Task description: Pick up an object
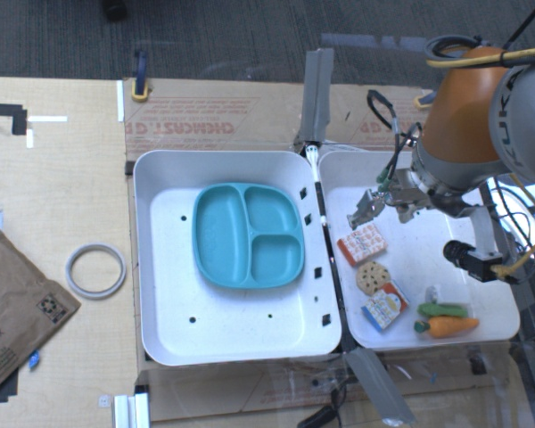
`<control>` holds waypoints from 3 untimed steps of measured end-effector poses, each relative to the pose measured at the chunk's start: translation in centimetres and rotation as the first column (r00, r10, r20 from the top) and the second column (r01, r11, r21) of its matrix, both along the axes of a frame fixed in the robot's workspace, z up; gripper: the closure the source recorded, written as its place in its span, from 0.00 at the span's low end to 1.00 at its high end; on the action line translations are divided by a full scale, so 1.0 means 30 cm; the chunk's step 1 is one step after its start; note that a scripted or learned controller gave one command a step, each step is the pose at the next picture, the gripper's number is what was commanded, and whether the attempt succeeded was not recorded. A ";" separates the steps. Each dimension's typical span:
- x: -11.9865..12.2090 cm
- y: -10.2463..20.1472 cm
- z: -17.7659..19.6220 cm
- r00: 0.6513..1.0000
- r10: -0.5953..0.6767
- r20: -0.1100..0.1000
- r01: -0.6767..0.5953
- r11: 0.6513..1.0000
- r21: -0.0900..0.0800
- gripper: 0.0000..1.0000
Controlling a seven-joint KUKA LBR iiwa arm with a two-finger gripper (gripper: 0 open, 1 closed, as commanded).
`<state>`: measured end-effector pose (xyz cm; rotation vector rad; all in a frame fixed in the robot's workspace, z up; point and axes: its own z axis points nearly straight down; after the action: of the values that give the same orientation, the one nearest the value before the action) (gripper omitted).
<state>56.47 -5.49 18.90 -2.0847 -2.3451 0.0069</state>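
Grey gripper: the metal two-finger gripper is hanging over the upper left part of the right-hand shallow white plastic bin, reaching in from the right; I cannot tell how it is set, since the tip is small and blurred.

Nearest item: the flat red-and-white printed packet is lying on the bin floor just below the gripper; judging by that closeness, it is likely the target of the pick.

Other candidates: the round brown speckled cookie is lying further below the gripper, with the small blue-and-white printed carton beyond it; the orange toy carrot and the green pod-shaped toy are resting touching each other, well off to the gripper's lower right.

Spacing: the packet, cookie and carton are sitting close together in a line, so a descent is probably needing care not to nudge a neighbour.

Left bin: the second shallow white plastic bin is holding a turquoise three-compartment plastic tray, well to the gripper's left.

Surface: the pale wooden bench is bearing a grey tape ring and a brown cardboard box, far left of the gripper.

Room: dark grey carpeted floor is showing beyond the bench.
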 end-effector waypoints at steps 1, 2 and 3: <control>-0.080 -0.021 0.002 0.977 0.212 0.001 -0.212 0.977 0.002 0.00; -0.290 0.030 0.002 0.989 0.146 0.001 -0.146 0.989 0.001 0.00; -0.295 -0.170 -0.254 0.998 -0.058 -0.001 0.058 0.998 0.001 0.00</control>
<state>47.63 -10.60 11.27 -2.1507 -2.2827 0.0057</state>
